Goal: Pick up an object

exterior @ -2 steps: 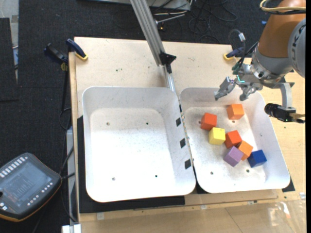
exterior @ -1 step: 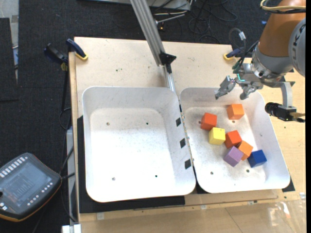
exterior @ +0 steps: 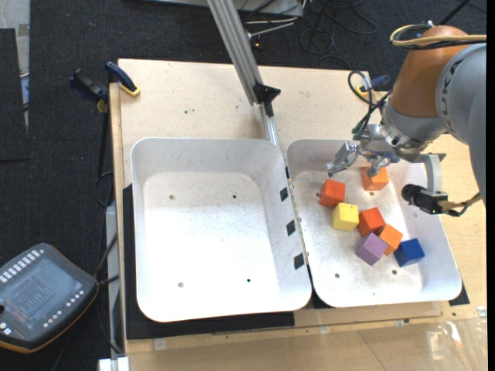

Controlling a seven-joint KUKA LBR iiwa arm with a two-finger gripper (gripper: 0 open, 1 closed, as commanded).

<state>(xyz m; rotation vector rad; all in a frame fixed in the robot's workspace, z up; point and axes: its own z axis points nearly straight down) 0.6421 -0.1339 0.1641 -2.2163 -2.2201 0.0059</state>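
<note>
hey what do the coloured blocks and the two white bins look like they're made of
Blocks, like the yellow block and purple block: probably painted wood or foam, judging by flat matte faces and crisp edges; the look leaves it open. White bins: likely thin moulded plastic, given rounded corners, a raised lip and a soft sheen.

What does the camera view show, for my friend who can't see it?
A grey robot arm reaches from the right over the right white bin, its pincer above an orange block. More blocks lie in that bin: orange ones, a yellow, a purple and a blue. Another white bin sits to its left.
</note>
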